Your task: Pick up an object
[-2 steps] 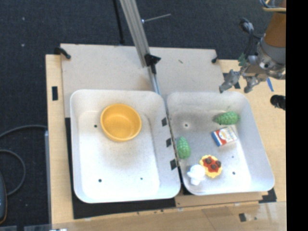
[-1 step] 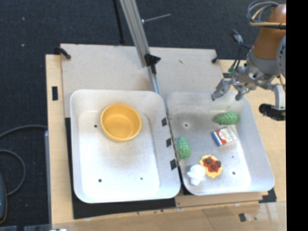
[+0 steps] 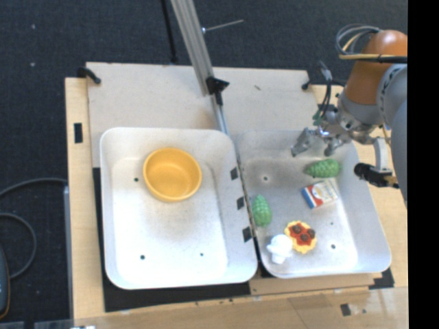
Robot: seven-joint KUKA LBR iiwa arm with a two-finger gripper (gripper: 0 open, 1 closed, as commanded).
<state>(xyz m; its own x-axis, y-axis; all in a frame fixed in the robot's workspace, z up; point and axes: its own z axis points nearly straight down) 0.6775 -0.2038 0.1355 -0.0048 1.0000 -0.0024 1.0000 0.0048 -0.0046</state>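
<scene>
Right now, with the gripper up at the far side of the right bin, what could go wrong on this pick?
1. The gripper hangs just above the bumpy green piece; its rounded shape may roll or slip out as the fingers shut.
2. The red, white and blue carton lies close beside that piece, so a descent slightly off could nudge it.
3. The gripper is near the right bin's far wall, leaving little room to correct.

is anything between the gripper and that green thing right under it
Nothing visible stands between them. The gripper hangs at the far side of the right bin, and the green toy lies just below it in the view, apart from the red and white box.
</scene>
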